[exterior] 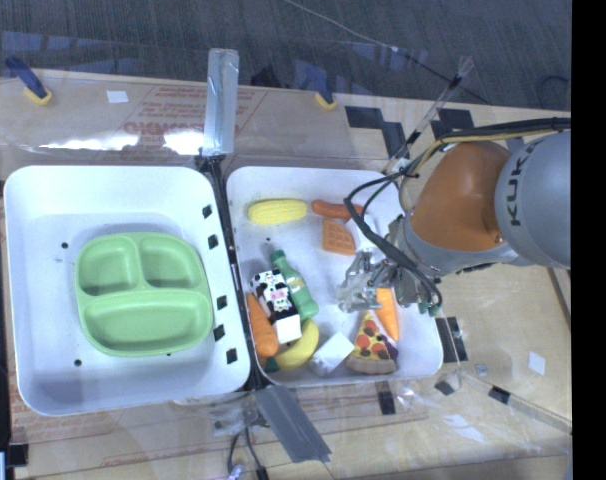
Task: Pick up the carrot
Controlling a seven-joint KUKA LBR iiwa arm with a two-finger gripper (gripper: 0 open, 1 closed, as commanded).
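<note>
The gripper (366, 284) hangs low inside the right bin (241, 190), over its right half, and its metal tip is tangled in dark cables, so I cannot tell whether it is released or clenched. Nothing can be made out as grasped.

Just beside the gripper, on its right and a little toward the near wall, lies a carrot (388, 314), orange and tapered, its narrow end pointing at the near edge. Whether it touches the gripper cannot be made out. Immediately past the carrot, toward the near wall, sits a pizza slice (374, 341), with a small white piece (333, 350) to its left.

Left of the gripper, a green bottle (293, 286) leans against a cow-patterned milk carton (277, 301). Below them curls a banana (299, 346), and against the bin's left wall lies a second carrot (263, 326), well apart from the gripper.

Beyond the gripper, toward the far wall, an orange square cracker (337, 236) lies nearest, then a reddish sausage (333, 209), and to its left a yellow corn cob (277, 210).

Farther left, across the divider, the left bin (23, 193) holds a green divided plate (141, 294) with three compartments, all of them bare.
</note>
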